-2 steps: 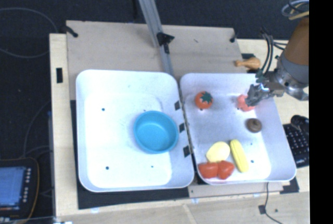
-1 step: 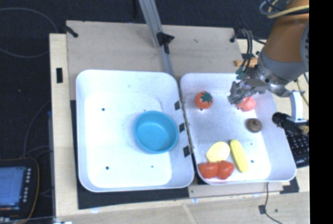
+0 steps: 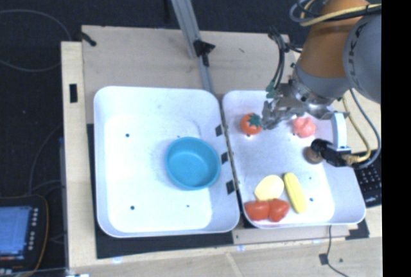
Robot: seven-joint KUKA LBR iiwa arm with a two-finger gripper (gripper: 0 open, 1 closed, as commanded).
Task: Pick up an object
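Dark floor surrounds a tan bench (image 3: 148,57) carrying two white bins side by side. Left bin (image 3: 122,108) holds a blue bowl (image 3: 191,162) right of its centre. Right bin (image 3: 334,202) holds a tomato (image 3: 250,125) near its upper left, a pink toy (image 3: 303,126) further right, a yellow lemon (image 3: 269,187) touching a banana (image 3: 295,192), and a red pepper (image 3: 267,210) just below them at the near wall. Arm (image 3: 331,44) comes in from the right, orange band up top, wrist angled down and left into the right bin. Gripper (image 3: 270,116) sits low just right of the tomato, between it and the pink toy; can't tell its state. Nothing visibly gripped. Grey pole (image 3: 183,12) slants across the bench behind the bins.
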